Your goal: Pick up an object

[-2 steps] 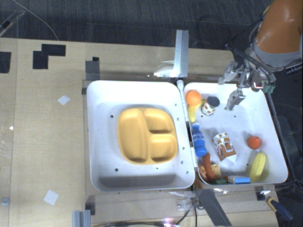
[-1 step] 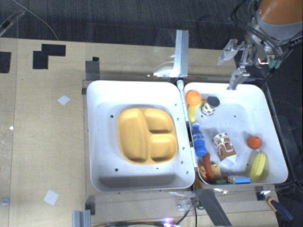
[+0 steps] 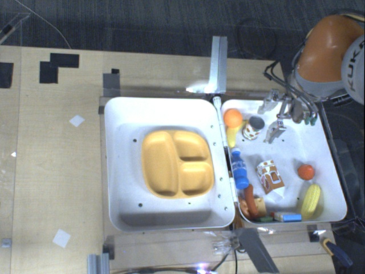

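You look down at a slant on a pale wood-grain tabletop [image 3: 51,170]. Beyond its far edge lies a dark grey floor [image 3: 142,13], with thin cables trailing across it at upper left. Black angular markers [image 3: 57,66] sit near the tabletop's far-left edge, and small pale square tags [image 3: 76,120] are scattered on its left part. An upright metal bracket [image 3: 218,64] stands at the far side, centre. Dark cables [image 3: 274,70] loop at upper right. Lighting is even and soft, with faint shadows.
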`<state>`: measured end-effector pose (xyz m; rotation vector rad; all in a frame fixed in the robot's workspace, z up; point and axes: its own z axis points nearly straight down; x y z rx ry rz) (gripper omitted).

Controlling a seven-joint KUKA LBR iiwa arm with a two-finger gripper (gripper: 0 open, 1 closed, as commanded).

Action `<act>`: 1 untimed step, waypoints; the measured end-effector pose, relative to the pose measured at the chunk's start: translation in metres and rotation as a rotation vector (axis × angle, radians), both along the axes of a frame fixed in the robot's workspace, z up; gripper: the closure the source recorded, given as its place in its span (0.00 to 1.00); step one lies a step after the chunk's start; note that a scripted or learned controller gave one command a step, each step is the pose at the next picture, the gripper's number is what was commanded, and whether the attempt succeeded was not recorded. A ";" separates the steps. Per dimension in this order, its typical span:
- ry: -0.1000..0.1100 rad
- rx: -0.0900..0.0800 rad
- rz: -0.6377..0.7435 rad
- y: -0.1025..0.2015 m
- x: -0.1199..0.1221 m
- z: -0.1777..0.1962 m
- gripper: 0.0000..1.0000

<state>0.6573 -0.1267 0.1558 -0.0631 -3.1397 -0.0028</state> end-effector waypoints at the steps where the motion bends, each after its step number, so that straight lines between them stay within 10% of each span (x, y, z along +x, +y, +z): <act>1: -0.012 -0.006 0.280 -0.069 -0.066 0.045 0.00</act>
